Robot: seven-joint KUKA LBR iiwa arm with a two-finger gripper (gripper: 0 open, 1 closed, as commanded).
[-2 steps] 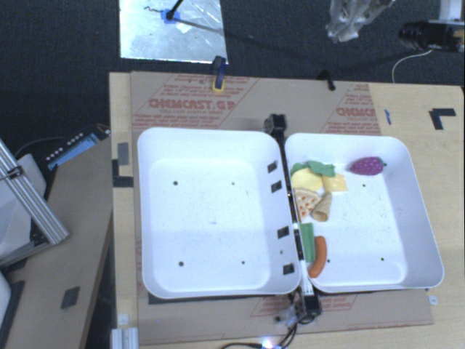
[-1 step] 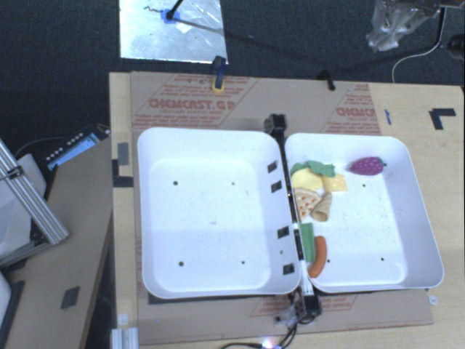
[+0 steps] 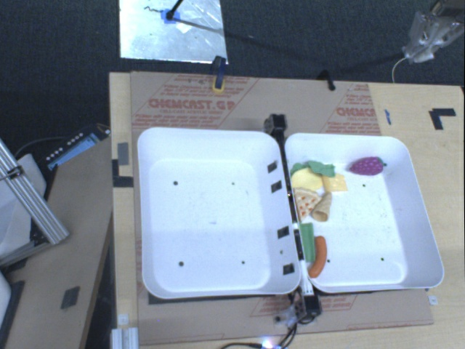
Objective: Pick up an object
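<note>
The toy food lies in the right bin (image 3: 407, 217), mostly along its left wall. A purple bunch of grapes (image 3: 367, 166) sits near the far wall. To its left are a yellow and green piece (image 3: 308, 174) and a flat yellow cheese slice (image 3: 335, 183). A pizza slice (image 3: 305, 203) and a tan cone (image 3: 322, 206) lie just below them. Nearer the front are a green piece (image 3: 307, 237) and an orange carrot (image 3: 317, 257). My gripper (image 3: 430, 36) hangs at the top right, beyond the bench's far edge and well away from both bins.
The left bin (image 3: 211, 213) adjoins the right one along a black hinge strip (image 3: 289, 209). A yellow clamp (image 3: 218, 84) sits at the bench's far edge, below a shiny sheet (image 3: 173, 20) on the floor. An aluminium frame (image 3: 29, 202) stands at the left.
</note>
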